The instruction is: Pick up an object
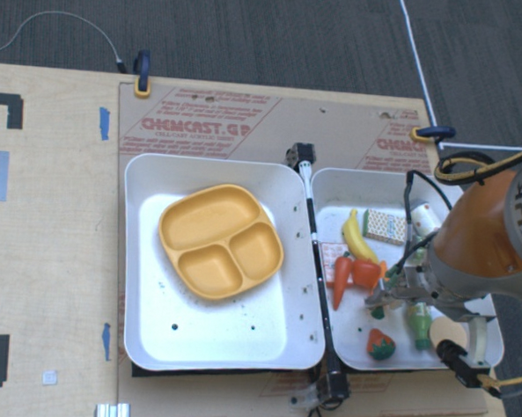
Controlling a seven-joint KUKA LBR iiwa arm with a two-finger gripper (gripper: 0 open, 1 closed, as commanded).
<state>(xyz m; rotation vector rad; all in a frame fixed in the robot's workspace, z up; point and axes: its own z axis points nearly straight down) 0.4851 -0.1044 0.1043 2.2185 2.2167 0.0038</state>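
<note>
Approach step of the pick. The grey arm with its orange band [480,230] reaches into the right shallow white bin [329,251], its pincer [395,295] low among small toy foods: a yellow plastic banana [358,237], a red pepper piece [365,272], an orange carrot [339,280], a strawberry [380,344]. Whether the pincer is open or closed cannot be told. No object is visibly gripped. Next, judged: close on one item, likely the red pepper piece just beside the pincer, then lift.

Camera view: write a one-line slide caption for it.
Arm reaching from the right over the right bin of toy food, near a banana and red pepper; yellow divided plate in the left bin.
</note>
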